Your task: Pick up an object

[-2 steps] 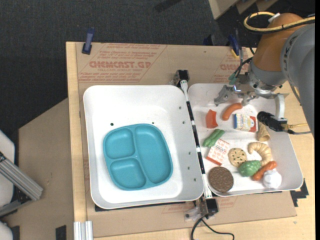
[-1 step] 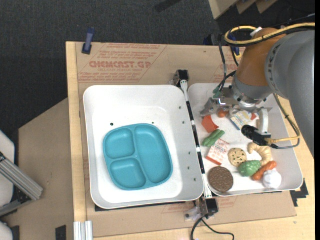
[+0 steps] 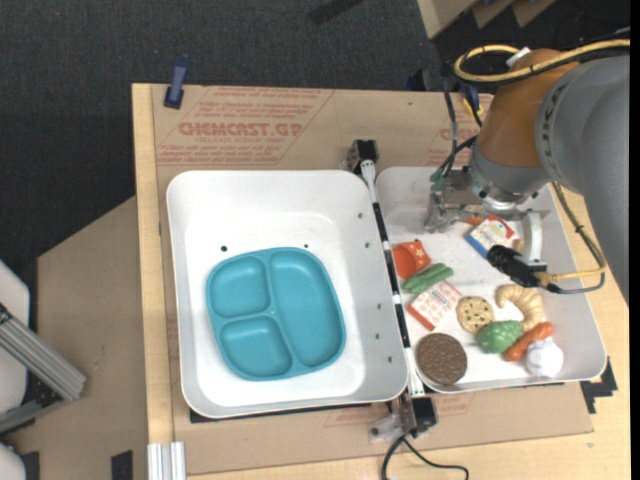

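End effector [image 3: 447,211] low in the right bin [image 3: 400,183] — open or shut, I cannot tell

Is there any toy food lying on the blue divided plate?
No, the blue divided plate holds nothing; the toy food lies in the right white bin.

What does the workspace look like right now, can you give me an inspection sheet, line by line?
Surface: bench of printed cardboard, bearing two white bins, left bin and right bin.
Job's things: toy food in the right bin: cookie, brown disc, broccoli, green pod, red packet.
Clutter: blue tray in the left bin.
Grippers: gripper low over the right bin's far end.
Cables: yellow cable looped by the arm.
Surroundings: dark carpet.
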